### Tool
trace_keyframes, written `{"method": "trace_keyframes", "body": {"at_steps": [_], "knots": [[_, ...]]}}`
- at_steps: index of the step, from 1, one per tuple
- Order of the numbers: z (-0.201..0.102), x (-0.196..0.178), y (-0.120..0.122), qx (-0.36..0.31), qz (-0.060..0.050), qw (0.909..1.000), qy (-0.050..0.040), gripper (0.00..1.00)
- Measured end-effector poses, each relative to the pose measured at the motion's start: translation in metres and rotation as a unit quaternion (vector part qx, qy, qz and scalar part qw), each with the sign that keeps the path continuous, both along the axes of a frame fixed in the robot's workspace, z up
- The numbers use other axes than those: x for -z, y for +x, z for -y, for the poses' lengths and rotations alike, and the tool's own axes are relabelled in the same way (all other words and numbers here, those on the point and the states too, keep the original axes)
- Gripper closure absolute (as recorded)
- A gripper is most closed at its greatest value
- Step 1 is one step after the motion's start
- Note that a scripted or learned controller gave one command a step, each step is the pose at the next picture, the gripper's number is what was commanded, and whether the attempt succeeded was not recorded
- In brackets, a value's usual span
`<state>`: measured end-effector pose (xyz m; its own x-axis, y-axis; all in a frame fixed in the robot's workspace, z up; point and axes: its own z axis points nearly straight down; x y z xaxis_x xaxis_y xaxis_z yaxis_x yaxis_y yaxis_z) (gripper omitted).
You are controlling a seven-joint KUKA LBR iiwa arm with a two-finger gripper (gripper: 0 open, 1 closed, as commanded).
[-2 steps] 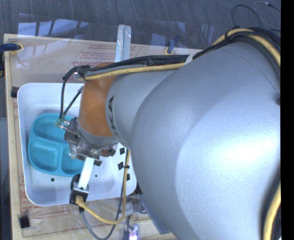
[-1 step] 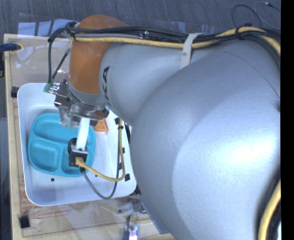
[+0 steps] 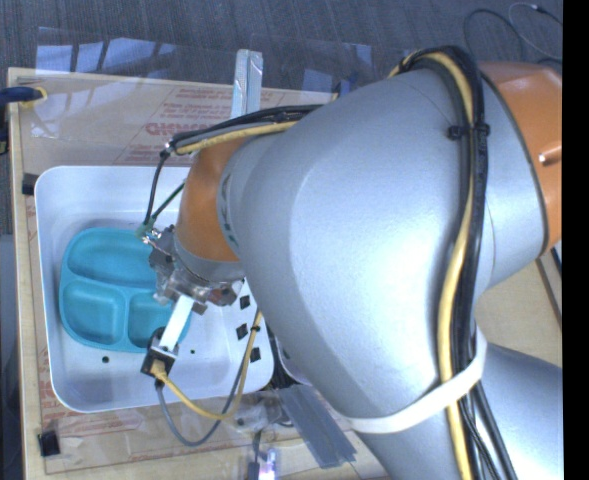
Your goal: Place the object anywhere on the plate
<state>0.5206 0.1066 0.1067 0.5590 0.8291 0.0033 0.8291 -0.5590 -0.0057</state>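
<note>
The pincer (image 3: 177, 283) is hanging low inside the white bin (image 3: 46, 230) that is sitting toward the left edge of the surface (image 3: 94, 118). The wrist is covering it from above, so I cannot tell whether it is released or clenched, and anything it may be carrying is hidden.

It is hovering at the right rim of the turquoise plate (image 3: 94, 288), just beside or touching it; which of the two cannot be told. The plate is lying flat on the bin floor, in the part of the bin nearer the surface's left edge. Raised ridges are dividing it into one large compartment and smaller ones. The compartments in view are showing only their own turquoise. The plate's right side is running under the wrist.

Above the pincer, the orange band (image 3: 206, 218) is ringing the arm (image 3: 374, 258). The arm's broad grey body is spreading across the middle and right of the surface, with black and yellow cables (image 3: 466, 178) running along it.

Bare white bin floor is showing between the plate and the surface's near edge. A clear sheet is lying over the pale, red-printed surface. A blue clamp (image 3: 14, 95) is gripping its far left corner, and a small black clip (image 3: 46, 441) is sitting at its near left corner.
</note>
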Motion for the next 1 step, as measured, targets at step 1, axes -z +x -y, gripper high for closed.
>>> {"method": "trace_keyframes", "body": {"at_steps": [1], "knots": [[-0.0674, -0.0959, -0.0017, -0.144, -0.001, 0.9895, -0.0021, 1.00]]}}
